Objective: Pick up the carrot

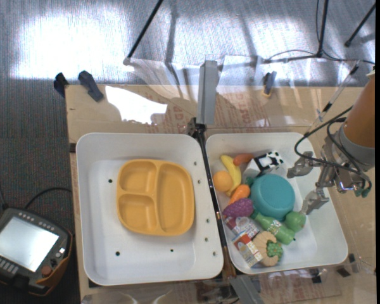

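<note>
Gripper (307, 184) over the right half of the right bin (332, 249), close to its right edge. Fingers (299, 168) spread wide apart, nothing pinched between them. Grey wrist and orange band entering from the right, beyond the bin's right edge.

Just left of the gripper: teal bowl (272, 195), upright, near the centre of the right bin. Just below the lower finger: green toy vegetable (296, 220), touching the bowl's near rim.

Carrot (239, 193) in the left half of the right bin, lying at a slant, touching the left side of the teal bowl, well apart from the gripper. Beside the carrot: orange fruit (223, 181) towards the bin's left edge, banana (230, 168) towards the far-left corner, purple grapes (238, 208) on the near side. Black-and-white toy (267, 161) near the far edge, behind the bowl. Small printed box (246, 236) and biscuit-coloured piece (265, 244) towards the near edge.

Left bin (88, 170) alongside, carrying a yellow divided plate (156, 196) at its centre.
</note>
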{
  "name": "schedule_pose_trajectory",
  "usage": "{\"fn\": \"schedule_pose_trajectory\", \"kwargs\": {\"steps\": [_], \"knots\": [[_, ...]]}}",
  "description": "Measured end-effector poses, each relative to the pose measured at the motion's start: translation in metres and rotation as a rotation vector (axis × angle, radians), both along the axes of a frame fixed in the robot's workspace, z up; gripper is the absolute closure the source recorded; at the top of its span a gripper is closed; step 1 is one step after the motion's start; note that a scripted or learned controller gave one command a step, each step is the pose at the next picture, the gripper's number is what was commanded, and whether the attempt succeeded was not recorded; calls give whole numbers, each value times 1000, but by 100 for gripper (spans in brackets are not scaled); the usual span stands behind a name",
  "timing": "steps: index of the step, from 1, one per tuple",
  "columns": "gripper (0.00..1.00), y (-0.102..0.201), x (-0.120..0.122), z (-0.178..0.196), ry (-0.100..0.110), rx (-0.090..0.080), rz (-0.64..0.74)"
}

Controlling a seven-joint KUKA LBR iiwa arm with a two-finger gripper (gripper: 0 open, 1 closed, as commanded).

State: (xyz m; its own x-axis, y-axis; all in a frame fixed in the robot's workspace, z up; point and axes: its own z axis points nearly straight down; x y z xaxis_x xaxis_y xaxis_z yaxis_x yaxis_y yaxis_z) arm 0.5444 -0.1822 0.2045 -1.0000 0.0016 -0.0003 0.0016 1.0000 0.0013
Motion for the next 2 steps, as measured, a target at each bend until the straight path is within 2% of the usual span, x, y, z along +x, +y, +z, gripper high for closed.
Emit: {"fn": "schedule_pose_trajectory", "kwargs": {"steps": [1, 2], "knots": [[0, 62, 30, -78, 8, 5, 92], [0, 93, 19, -109, -16, -8, 147]]}}
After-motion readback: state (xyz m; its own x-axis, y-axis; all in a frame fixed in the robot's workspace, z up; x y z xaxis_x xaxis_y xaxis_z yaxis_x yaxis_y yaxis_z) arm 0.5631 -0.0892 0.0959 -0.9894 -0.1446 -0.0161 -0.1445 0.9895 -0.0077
